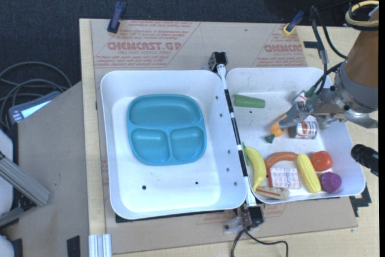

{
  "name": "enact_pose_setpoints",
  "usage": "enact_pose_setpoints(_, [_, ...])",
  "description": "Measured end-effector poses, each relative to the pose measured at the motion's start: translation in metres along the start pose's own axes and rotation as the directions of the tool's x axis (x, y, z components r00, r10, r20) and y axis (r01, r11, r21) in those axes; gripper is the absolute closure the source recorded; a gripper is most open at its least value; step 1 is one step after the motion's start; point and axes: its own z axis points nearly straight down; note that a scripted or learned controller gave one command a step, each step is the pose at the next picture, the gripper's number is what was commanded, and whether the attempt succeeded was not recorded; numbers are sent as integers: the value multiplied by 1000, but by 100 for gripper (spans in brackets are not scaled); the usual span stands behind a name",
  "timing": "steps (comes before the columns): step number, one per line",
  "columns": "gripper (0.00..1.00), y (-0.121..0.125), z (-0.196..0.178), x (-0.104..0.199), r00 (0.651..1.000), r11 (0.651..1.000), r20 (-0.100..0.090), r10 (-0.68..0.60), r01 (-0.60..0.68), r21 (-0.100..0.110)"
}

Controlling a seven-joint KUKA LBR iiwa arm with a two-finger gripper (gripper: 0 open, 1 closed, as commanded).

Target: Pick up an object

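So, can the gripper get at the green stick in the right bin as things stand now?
Probably yes. The green stick lies alone near the right bin's top left, with bare floor around it. The gripper is low nearby to its right, over the small can and carrot.

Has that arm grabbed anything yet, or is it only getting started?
Nothing looks lifted yet. The gripper is down in the right bin, by the carrot and the can; I can't tell whether it holds either. The other toys lie along the bin's near edge, and the blue tray sits in the left bin. The pick itself is left.
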Motion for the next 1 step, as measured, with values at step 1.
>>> enact_pose_setpoints(1, [0, 40, 112, -73, 1000, 1000, 0, 1, -1, 1])
